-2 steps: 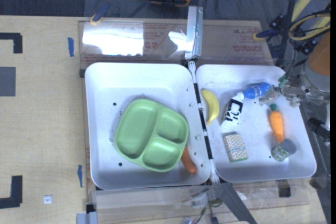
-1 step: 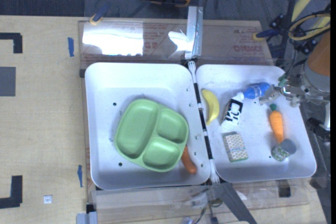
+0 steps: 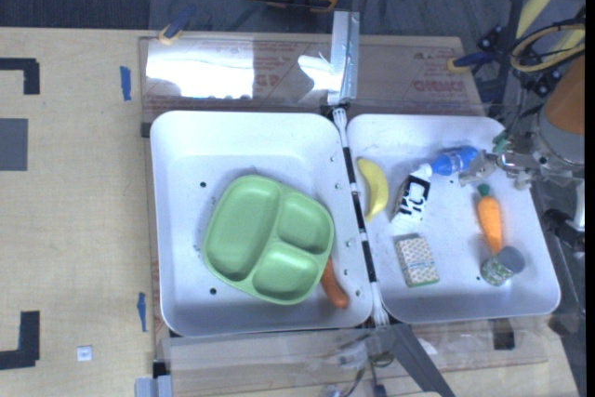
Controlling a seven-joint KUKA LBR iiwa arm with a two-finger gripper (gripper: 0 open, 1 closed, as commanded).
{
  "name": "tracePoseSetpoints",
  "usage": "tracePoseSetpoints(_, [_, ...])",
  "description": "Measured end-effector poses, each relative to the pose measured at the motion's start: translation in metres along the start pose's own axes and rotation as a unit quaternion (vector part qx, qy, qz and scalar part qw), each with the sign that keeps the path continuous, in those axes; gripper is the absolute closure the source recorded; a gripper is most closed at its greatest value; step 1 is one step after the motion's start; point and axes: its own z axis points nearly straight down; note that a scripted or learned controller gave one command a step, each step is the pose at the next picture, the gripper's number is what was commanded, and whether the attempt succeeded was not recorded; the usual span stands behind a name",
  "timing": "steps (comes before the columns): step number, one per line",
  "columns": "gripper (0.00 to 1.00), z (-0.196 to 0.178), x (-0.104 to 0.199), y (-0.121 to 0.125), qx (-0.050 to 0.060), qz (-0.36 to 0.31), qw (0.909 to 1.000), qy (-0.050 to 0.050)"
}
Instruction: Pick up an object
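Pincer: the metal pincer (image 3: 507,161) sits at the right bin's far right rim; whether it is spread or pressed together, I cannot tell.
Right white bin (image 3: 548,293): yellow plastic banana (image 3: 375,186), black-and-white carton (image 3: 414,196), blue-capped clear bottle (image 3: 453,162) just beside the pincer, orange toy carrot (image 3: 489,218), patterned small box (image 3: 416,259), green-lidded small jar (image 3: 500,269).
Left white bin (image 3: 177,200): green divided plastic plate (image 3: 267,238), with an orange object (image 3: 334,285) partly tucked under its near right edge.

Green plate (image 3: 268,237) in left bin (image 3: 177,200) (banana (image 3: 374,186) right).
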Motion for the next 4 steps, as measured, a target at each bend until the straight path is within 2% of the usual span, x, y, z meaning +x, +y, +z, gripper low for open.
tracePoseSetpoints(1, [0.0,0.0,0.002,0.001,-0.002,0.033,0.9995,0.0])
tracePoseSetpoints(2, [0.0,0.0,0.001,0.001,-0.001,0.025,0.9997,0.0])
tracePoseSetpoints(3, [0.0,-0.028,0.043,0.042,0.031,-0.009,0.9995,0.005])
tracePoseSetpoints(4, [0.0,0.038,0.012,0.031,0.034,-0.004,0.9994,0.011])
